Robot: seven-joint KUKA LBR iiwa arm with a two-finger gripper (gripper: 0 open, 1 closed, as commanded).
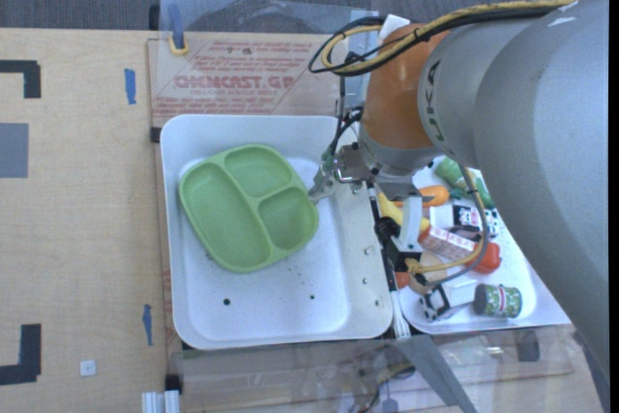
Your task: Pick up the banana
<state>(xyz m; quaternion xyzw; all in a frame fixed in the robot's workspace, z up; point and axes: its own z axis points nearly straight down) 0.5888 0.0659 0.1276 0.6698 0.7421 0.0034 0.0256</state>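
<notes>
The grey arm with its orange band [397, 102] comes in from the right of the frame and covers most of the right bin [546, 303]; its gripper [325, 180] sits over the right part of the left bin [172, 247], just beside the right edge of a green divided plate [250, 205]; whether it is open or closed I cannot tell from here, and I see nothing held in it. The banana [386, 204] shows as a yellow sliver at the left edge of the right bin, mostly hidden under the wrist, right of the gripper across the wall between the bins. Lower right in that bin lie a small box [451, 242], a red piece [489, 256] and a green-lidded jar [498, 301]; a printed brown board [232, 82] lies above the left bin.
</notes>
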